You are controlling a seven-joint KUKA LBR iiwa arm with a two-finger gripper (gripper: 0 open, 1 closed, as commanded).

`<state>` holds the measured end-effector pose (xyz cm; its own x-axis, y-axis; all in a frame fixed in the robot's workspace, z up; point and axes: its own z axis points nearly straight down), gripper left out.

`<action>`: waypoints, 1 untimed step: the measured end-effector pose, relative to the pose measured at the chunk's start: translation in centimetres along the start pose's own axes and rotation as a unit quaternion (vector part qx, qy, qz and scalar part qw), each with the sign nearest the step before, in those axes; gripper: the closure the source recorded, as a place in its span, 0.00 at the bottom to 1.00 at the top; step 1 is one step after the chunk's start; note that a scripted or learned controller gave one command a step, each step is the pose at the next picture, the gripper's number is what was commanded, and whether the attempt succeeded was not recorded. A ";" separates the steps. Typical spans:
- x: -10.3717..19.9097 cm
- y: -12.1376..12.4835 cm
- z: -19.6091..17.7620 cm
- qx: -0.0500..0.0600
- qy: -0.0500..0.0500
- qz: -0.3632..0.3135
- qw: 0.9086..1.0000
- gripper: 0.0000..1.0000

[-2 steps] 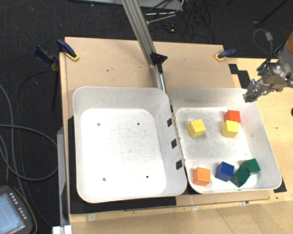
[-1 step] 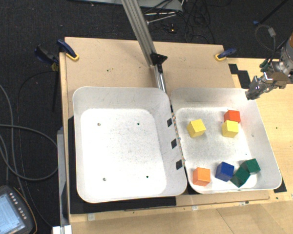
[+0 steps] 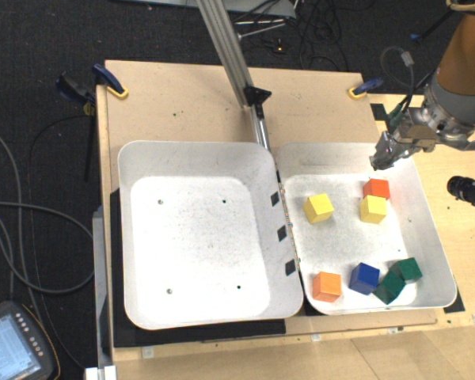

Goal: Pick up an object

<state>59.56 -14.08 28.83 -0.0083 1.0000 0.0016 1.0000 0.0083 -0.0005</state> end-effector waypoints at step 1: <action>5.2 -1.5 2.0 0.001 0.000 0.000 1.000 1.00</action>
<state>57.99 -8.87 26.84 -0.0078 1.0000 0.0020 1.0000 0.0078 -0.0021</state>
